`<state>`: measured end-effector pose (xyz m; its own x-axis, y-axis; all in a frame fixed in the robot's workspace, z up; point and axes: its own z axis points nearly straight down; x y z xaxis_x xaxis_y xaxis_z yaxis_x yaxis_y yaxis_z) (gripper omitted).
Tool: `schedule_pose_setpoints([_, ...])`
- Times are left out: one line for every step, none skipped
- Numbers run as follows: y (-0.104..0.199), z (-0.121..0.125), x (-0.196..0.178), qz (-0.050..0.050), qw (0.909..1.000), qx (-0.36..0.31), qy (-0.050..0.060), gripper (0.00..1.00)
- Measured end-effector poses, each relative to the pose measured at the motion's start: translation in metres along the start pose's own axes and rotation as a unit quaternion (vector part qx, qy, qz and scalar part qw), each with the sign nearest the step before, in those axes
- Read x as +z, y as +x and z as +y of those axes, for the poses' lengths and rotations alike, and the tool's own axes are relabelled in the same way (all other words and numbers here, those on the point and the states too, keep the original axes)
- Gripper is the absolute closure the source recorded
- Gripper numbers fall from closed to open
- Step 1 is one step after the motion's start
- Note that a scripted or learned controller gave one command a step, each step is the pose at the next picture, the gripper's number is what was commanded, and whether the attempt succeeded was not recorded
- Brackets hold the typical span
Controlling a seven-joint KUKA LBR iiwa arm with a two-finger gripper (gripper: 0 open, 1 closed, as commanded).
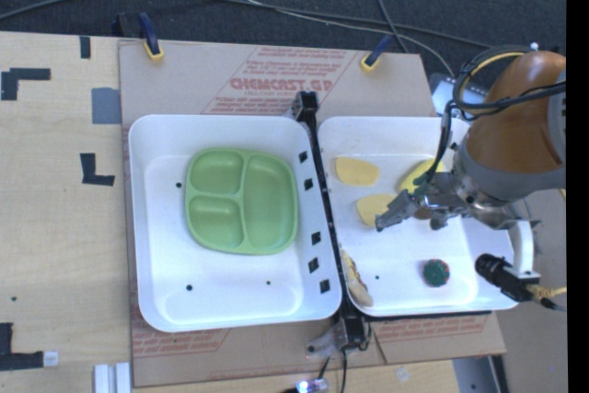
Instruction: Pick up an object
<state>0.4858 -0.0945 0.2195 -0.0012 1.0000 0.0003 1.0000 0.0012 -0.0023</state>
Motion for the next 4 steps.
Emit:
schedule_pose_setpoints([0.001,0.009,0.056,0.000,1.0000,0.000,0.002,0.00])
schedule_pose_setpoints([0.001,0.014,0.119,0.000,1.0000,0.000,0.003,0.00])
schedule_pose_setpoints([-0.001,0.015,0.134,-0.003,1.0000,0.002,-0.003,0.00])
schedule_pose_setpoints([0.000,0.015,0.123,-0.002,1.0000,0.001,-0.003,1.00])
